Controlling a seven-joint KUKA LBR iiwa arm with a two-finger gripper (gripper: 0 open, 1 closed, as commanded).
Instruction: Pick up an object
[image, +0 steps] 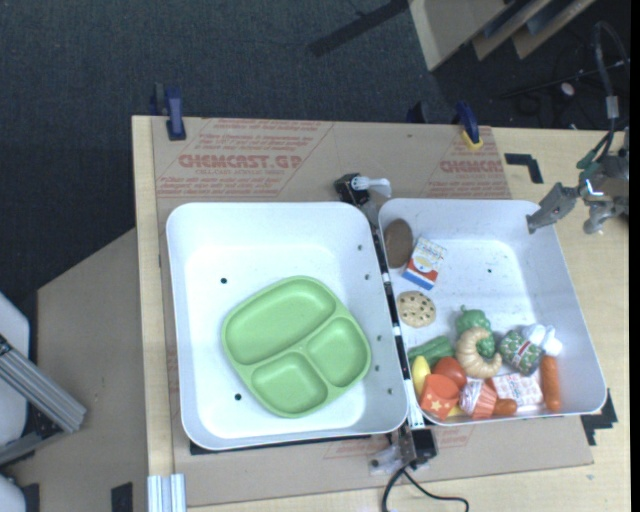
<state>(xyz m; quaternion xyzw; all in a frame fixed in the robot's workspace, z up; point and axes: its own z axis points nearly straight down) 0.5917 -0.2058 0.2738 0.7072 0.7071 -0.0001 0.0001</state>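
Two-finger gripper (556, 208) poised over the right white bin's (560, 290) far corner, finger state indiscernible; heaped plastic toy foods (485, 365) lie near-side. Crowding risks a glancing, failed grasp.

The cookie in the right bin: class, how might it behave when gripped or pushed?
The cookie lies flat, so it probably slides rather than rolls. Its thin edge likely gives fingers little purchase. It looks light and lies apart from the toy pile.

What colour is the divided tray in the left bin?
Light green, plain, seen in the camera view: divided tray.
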